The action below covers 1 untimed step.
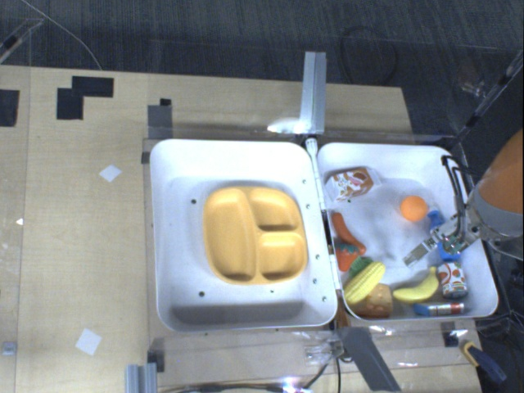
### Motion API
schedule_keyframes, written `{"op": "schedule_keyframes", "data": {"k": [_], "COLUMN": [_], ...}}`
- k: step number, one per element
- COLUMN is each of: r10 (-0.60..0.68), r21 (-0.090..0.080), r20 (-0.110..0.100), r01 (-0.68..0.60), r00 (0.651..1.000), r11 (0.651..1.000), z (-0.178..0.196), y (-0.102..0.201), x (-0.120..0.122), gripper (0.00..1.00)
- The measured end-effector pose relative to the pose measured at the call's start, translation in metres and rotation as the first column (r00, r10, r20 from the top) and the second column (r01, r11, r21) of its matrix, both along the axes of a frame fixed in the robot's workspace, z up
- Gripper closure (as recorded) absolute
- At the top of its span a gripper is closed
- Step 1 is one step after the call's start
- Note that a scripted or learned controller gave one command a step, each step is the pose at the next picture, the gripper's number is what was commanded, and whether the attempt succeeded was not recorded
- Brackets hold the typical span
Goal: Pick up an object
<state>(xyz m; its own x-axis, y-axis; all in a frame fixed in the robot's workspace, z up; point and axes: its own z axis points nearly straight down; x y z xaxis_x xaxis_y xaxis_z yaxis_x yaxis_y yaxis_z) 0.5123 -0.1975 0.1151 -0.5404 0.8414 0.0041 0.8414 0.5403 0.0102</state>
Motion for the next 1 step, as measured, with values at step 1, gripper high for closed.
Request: {"op": "schedule_keyframes", "data": {"k": [1], "r10": [-0.519], "r21": [0.010], "r20": [-0.009], "r01": [0.519], "r00": [0.855], "r11": [0.855], "z": [-0.0089], "y": [0.0163], "x": [-0.0173], "gripper": [0.00]}}
